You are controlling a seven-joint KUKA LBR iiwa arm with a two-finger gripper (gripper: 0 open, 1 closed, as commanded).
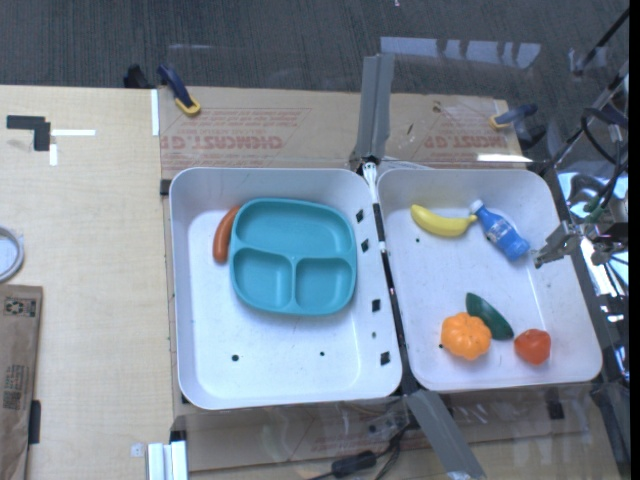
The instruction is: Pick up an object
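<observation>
Far left on the pale wooden bench top (pixel 80 198): a black L-shaped marker (pixel 30 128) with white tape strips beside it, part of a clear tape roll (pixel 8 255) at the left edge, and a brown cardboard piece (pixel 18 353) nearer. A blue-and-yellow clamp (pixel 178 90) sits at the far side on the brown cardboard sheet (pixel 260 128) under the bins.

Left shallow white plastic bin (pixel 200 368): a teal three-compartment plastic plate (pixel 294 256) lies flat in the far half. An orange sausage-shaped toy (pixel 222 234) lies just beside the plate's left rim, touching or nearly so, partly tucked under it.

Right shallow white plastic bin (pixel 430 363): a yellow toy banana (pixel 441 220) lies near the far wall. Just right of it, touching its tip, a small blue plastic bottle with a white cap (pixel 499 231) lies on its side, tilted. In the near half, an orange round pumpkin-like toy (pixel 466 336) sits with a dark green elongated toy vegetable (pixel 489 315) touching its far-right side. A small red tomato-like toy (pixel 533 345) sits right of those, near the near-right corner, apart from the green one.

Two-finger gripper (pixel 549 252): at the right bin's right wall, over the rim, right of the bottle and apart from it. Thin grey fingers point left into the bin; too small and blurred, so how far open it is cannot be told. Nothing visible between the fingers. All pickable objects rest on the bin floors.
</observation>
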